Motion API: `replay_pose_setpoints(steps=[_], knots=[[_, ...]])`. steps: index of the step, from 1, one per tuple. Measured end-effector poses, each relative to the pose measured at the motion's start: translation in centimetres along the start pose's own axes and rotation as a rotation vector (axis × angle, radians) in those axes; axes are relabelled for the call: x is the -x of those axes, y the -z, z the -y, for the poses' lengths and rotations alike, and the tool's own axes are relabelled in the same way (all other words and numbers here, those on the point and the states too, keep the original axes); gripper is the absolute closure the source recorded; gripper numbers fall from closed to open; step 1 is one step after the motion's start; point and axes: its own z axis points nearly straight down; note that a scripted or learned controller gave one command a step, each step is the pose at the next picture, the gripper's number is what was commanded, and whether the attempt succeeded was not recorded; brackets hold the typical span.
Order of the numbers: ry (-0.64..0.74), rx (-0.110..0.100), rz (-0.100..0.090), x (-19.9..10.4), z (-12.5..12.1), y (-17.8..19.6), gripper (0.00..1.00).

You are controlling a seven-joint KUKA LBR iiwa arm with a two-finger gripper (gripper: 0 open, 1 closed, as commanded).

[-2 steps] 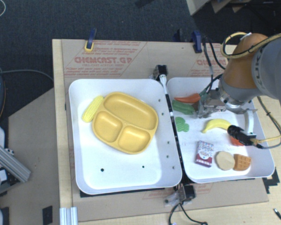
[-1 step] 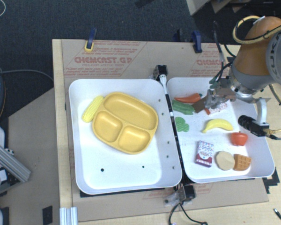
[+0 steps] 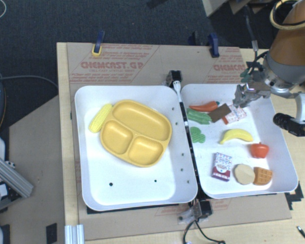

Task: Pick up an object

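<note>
Look at the brown board point(image 3: 142, 60) under the two bins: it carries red print along its far edge. At the left you can read "CHEMCAST G.P" point(image 3: 112, 64), with a smaller line above it too faint to make out. A second red print point(image 3: 229, 65) at the right is partly covered and unreadable. The small red-and-white carton point(image 3: 221, 166) in the right bin point(image 3: 282, 151) has markings too small to read.

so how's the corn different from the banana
The corn lies in the left bin, leaning against the yellow divided plate; the banana lies in the right bin, touching nothing. The corn is straight with a bumpy surface; the banana is curved and smooth. Both are yellow toy foods of similar length.
</note>
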Motion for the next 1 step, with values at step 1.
replay_pose_setpoints(steps=[1], knots=[[0.000, -0.005, -0.001, -0.01, -0.06, 0.21, 1.00]])
